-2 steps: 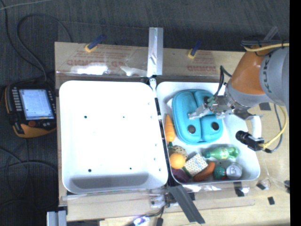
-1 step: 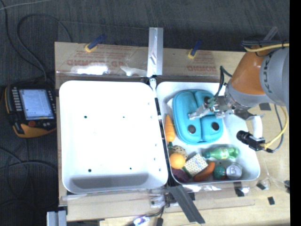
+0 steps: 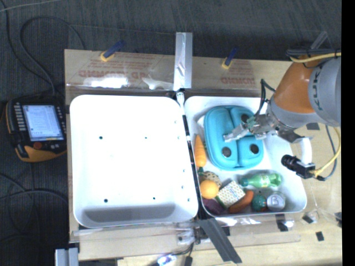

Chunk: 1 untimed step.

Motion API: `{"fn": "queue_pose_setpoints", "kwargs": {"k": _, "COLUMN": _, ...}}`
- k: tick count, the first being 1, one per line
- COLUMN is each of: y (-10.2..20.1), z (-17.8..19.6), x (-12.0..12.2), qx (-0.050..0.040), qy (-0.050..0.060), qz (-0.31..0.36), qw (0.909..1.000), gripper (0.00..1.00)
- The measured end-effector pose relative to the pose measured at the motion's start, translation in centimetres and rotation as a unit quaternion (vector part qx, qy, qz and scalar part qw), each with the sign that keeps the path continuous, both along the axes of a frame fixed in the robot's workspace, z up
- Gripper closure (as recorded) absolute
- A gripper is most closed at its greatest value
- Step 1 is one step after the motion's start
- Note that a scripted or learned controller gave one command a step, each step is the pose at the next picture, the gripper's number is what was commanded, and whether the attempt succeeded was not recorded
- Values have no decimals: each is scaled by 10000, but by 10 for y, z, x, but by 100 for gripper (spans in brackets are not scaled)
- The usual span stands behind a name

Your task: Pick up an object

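Arm (image 3: 310, 93) comes in from the right, over the right bin (image 3: 191, 112). Claw (image 3: 242, 131) sits low above the blue plastic item (image 3: 232, 136), a big turquoise moulded piece with two dark holes, lying in the upper middle of that bin. Metal fingers (image 3: 236, 133) point left across the blue item's top. Can't tell whether they're spread or closed at this angle, and nothing is visibly between them.

Rest of the right bin is cluttered along the front edge:
- green bottle (image 3: 260, 180) lying on its side, just below the blue item
- orange ball (image 3: 208, 189) at the lower left
- checkered block (image 3: 231, 193) beside the ball, touching it
- red piece (image 3: 243, 201) under the block
- dark purple piece (image 3: 213, 206) at the front left corner
- silver can end (image 3: 275, 201) at the front right
- orange carrot-like piece (image 3: 199, 151) against the left wall, beside the blue item

Left bin (image 3: 130, 159) sits next to it on the desk (image 3: 83, 65). Teach pendant (image 3: 36, 127) is on the floor to the far left.
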State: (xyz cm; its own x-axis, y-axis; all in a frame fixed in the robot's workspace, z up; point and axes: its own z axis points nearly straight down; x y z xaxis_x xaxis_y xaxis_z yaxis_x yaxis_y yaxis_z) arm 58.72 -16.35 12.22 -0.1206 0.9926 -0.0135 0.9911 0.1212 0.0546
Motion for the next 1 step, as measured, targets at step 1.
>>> {"fn": "queue_pose_setpoints", "kwargs": {"k": 1, "y": 2, "z": 10, "x": 1, "qx": 7, "qy": -14, "qz": 14, "qw": 10000, "gripper": 100}}
